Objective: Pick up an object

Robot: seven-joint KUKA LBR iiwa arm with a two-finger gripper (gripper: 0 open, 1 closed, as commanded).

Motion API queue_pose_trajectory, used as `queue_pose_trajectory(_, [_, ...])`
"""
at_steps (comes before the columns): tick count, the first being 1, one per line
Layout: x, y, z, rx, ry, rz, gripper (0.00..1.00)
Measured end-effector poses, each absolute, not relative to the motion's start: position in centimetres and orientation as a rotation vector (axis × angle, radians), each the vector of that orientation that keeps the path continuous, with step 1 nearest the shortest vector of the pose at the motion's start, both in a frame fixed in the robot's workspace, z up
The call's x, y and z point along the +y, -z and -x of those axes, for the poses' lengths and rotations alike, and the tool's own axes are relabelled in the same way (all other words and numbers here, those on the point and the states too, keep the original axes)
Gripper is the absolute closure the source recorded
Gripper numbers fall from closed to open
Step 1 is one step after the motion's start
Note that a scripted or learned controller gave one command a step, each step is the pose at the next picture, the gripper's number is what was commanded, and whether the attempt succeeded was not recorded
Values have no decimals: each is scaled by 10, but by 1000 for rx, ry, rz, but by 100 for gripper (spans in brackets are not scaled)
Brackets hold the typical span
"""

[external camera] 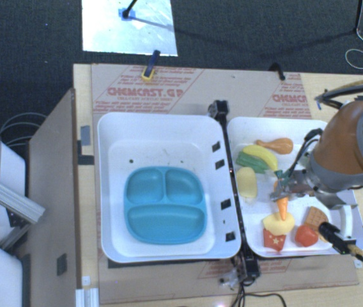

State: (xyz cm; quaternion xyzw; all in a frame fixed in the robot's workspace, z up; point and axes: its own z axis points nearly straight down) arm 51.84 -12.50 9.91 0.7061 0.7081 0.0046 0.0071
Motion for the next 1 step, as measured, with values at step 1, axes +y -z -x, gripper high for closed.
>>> queue_pose_trajectory(1, [-54, -188, -517, 2228, -8, -2208, 100])
